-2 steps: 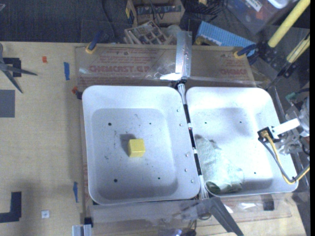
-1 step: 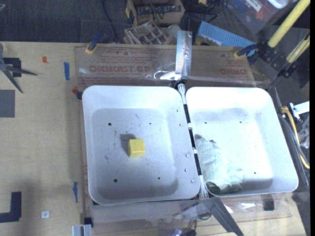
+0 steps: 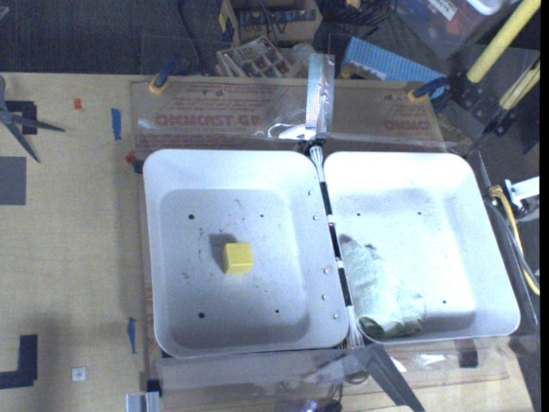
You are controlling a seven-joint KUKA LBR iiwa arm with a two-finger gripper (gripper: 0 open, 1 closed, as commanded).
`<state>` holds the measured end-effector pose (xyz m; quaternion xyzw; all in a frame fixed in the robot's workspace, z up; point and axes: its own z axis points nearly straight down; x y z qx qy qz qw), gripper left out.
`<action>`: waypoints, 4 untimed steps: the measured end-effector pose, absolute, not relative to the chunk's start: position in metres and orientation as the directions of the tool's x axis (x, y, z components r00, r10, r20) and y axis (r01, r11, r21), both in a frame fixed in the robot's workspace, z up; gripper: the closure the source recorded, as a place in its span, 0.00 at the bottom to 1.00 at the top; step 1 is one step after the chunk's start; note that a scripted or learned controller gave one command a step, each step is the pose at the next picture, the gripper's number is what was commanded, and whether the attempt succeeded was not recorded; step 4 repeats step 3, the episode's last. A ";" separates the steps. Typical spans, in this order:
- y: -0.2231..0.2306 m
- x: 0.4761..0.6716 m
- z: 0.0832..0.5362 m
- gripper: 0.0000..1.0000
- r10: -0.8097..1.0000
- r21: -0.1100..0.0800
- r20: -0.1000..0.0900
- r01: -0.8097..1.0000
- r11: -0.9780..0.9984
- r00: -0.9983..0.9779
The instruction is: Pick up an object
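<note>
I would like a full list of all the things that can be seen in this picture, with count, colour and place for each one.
shallow white plastic bins: 2, white, side by side at the middle of the bench
small yellow block: 1, yellow, on the floor of the left bin, near its middle
rolled grey-green cloth: 1, grey-green, in the right bin, along its left wall toward the near corner
wooden bench top: 1, light brown, under and around the bins
blue clamps: 2, blue, at the far corners of the clear sheet behind the bins
yellow bar: 1, yellow, slanting at the upper right
</note>
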<state>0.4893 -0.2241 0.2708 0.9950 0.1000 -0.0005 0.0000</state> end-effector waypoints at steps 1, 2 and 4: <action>-0.225 0.489 0.280 1.00 0.198 0.000 -0.002 0.198 -0.980 0.980; -0.189 0.479 0.220 1.00 0.453 -0.004 -0.002 0.453 -0.891 0.891; -0.179 0.479 0.197 1.00 0.720 -0.002 0.000 0.720 -0.694 0.694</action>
